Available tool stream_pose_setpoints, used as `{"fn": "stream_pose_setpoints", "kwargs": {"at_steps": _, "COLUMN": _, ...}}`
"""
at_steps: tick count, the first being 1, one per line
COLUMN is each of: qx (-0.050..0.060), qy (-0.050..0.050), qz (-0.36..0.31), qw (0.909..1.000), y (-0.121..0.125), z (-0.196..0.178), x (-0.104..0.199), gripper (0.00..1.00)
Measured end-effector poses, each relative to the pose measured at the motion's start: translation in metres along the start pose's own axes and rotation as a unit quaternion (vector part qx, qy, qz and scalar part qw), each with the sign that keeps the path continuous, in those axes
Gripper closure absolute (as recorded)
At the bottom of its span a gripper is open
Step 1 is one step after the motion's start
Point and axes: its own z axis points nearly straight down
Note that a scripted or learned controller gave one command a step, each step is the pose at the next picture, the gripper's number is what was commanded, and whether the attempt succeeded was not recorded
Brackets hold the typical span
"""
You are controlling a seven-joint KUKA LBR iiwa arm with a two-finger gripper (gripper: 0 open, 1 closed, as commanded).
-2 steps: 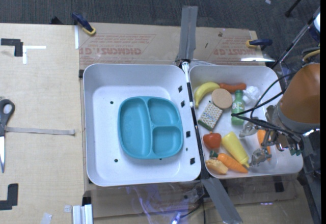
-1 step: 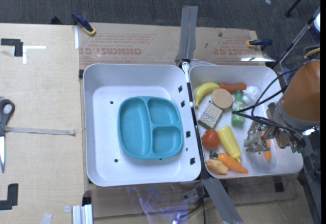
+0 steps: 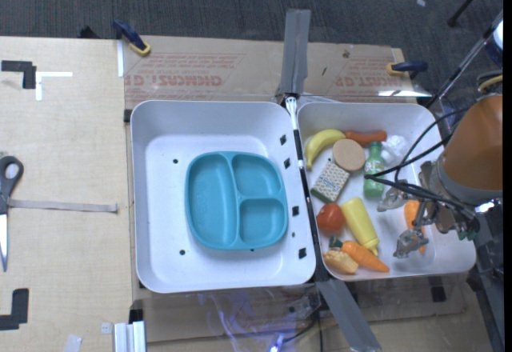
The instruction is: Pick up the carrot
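Observation:
The carrot, orange and tapered, lies at the front of the right bin, between a yellow bottle and a bread piece. My gripper hangs over the bin's right side, a short way right of the carrot and apart from it. Its two metal fingers stand spread, so it is open. A small orange thing shows between them; I cannot tell what it is or whether the fingers touch it.
The right bin also holds a banana, a reddish sausage-like piece, a round cookie, a green bottle, a cracker and a tomato. The left bin holds a blue divided plate. Cables run to the wrist.

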Motion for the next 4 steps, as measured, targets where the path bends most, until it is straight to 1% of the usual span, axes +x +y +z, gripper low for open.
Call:
{"fn": "stream_pose_setpoints", "kwargs": {"at_steps": 1, "qx": 0.001, "qy": -0.003, "qz": -0.002, "qw": 1.0, "y": 0.0003, "z": -0.0099, "x": -0.0027, "gripper": 1.0}}
{"fn": "stream_pose_setpoints", "kwargs": {"at_steps": 2, "qx": 0.001, "qy": -0.003, "qz": -0.002, "qw": 1.0, "y": 0.0004, "z": -0.0099, "x": -0.0027, "gripper": 0.0}}
{"fn": "stream_pose_setpoints", "kwargs": {"at_steps": 3, "qx": 0.002, "qy": -0.005, "qz": -0.003, "qw": 1.0, "y": 0.0004, "z": -0.0197, "x": -0.0053, "gripper": 1.0}}
{"fn": "stream_pose_setpoints", "kwargs": {"at_steps": 4, "qx": 0.002, "qy": -0.005, "qz": -0.003, "qw": 1.0, "y": 0.0007, "z": -0.0197, "x": -0.0054, "gripper": 0.0}}
